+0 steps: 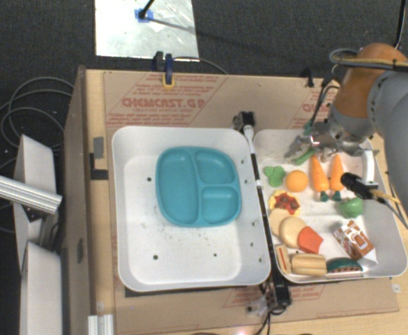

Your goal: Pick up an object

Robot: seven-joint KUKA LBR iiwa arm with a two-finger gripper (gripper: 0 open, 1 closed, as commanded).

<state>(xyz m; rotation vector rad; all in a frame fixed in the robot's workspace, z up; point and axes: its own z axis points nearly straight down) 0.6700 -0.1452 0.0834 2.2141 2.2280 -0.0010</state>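
My gripper (300, 146) hangs low over the far left part of the right bin (392, 246). Just under and beside it lies a small green piece (303, 157). Close by are two orange carrots (319, 174) (337, 170), an orange ball (297, 181) and a green leafy toy (273, 174). Nothing shows as held by the gripper.
The right bin also holds a pizza slice (285, 202), a cream oval (288, 224), a red wedge (310, 240), a bread roll (308, 264), a brown packet (353, 236) and a green fruit (350, 206). A teal divided plate (197, 186) lies in the left bin (137, 257).
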